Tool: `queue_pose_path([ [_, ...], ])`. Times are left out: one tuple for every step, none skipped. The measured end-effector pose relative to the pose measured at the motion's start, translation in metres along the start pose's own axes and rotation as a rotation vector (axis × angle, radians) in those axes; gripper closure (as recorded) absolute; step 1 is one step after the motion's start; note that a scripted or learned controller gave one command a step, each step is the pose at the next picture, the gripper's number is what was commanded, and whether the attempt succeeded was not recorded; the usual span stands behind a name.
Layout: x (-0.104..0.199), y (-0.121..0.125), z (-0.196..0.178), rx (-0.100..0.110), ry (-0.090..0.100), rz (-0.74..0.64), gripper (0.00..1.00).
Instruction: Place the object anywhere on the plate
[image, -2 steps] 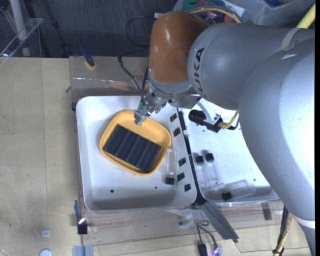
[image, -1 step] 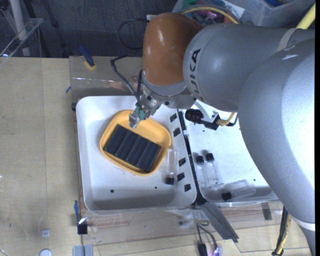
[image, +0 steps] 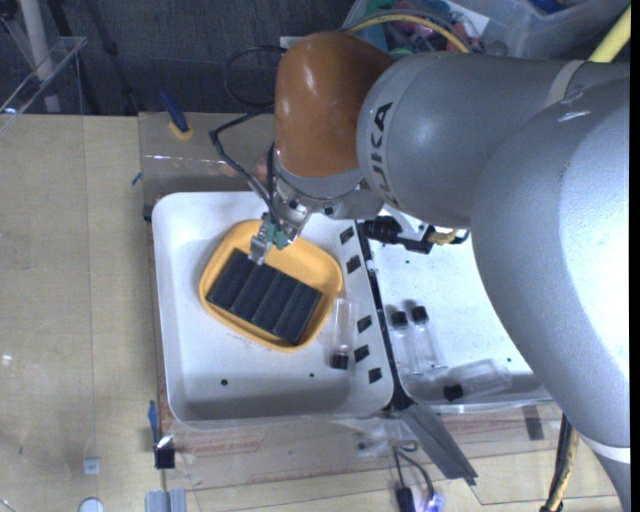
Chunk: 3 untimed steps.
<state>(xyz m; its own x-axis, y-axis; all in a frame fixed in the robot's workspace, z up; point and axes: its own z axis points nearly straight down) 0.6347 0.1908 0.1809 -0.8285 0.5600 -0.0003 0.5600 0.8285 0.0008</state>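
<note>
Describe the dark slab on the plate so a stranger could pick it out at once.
Start at the left white bin, where a yellow plate lies tilted. On it rests a black ridged rectangular slab, just below the hand. Its parallel grooves set it apart from the small clear black-capped vials nearby.

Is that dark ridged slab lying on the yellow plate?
Yes, the dark ridged slab lies flat on the yellow plate in the left white bin, just below the tool.

Even, bright overhead light; soft shadows; slightly grainy focus
</note>
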Motion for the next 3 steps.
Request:
queue_pose_path([
  [-0.007, -0.008, -0.015, -0.003, -0.003, -0.058, 1.0],
  [-0.018, 0.015, 0.007, -0.005, -0.005, -0.208, 1.0],
  [-0.006, 0.027, -0.015, -0.006, -0.006, -0.284, 1.0],
])
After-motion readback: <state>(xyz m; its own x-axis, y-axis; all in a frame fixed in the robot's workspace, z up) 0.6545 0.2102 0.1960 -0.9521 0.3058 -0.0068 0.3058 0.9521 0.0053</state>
